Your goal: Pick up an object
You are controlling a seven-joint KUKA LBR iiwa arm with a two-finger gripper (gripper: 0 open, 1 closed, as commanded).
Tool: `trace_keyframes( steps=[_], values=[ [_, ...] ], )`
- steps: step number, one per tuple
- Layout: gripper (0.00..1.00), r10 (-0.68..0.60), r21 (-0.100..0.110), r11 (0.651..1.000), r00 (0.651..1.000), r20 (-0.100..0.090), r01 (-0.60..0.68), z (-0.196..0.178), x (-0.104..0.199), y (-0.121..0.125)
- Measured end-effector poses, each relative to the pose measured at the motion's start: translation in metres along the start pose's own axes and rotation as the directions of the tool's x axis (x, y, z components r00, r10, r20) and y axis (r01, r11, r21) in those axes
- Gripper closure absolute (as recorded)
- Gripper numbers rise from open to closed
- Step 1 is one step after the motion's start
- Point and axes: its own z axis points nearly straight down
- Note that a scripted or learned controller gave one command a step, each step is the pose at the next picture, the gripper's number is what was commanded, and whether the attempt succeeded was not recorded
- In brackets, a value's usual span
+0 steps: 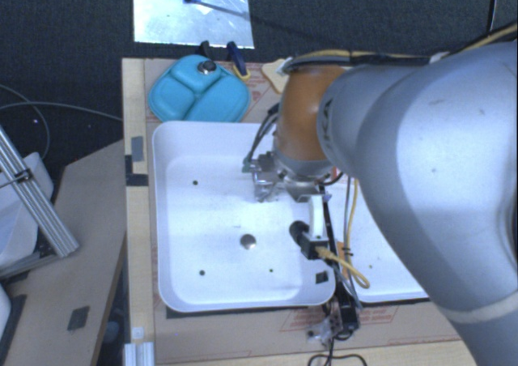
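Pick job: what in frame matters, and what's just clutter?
Job:
- hand
- small grey round object
- left bin, holding it

Lying about:
- blue tray behind the bin
- dark blue handle
- shiny sheet

No lettering is legible; reddish print [380, 315] on the cardboard sheet [243, 332] is too blurred.

One camera looks down slantwise, fairly near, on both bins [202, 219].
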Motion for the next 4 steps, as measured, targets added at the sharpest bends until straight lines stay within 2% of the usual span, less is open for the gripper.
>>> trace_keyframes(
  steps=[1, 2, 3, 4],
  values=[
    [1.0, 0.002, 0.001, 1.0, 1.0, 0.006, -0.002, 0.01, 0.04, -0.104],
    [1.0, -0.008, 0.049, 0.999, 1.0, -0.01, 0.009, 0.012, 0.033, -0.087],
    [1.0, -0.006, -0.016, 1.0, 1.0, -0.006, 0.006, -0.257, 0.041, -0.084],
    [1.0, -0.005, -0.019, 1.0, 1.0, -0.005, 0.005, -0.423, 0.042, -0.048]
  ],
)
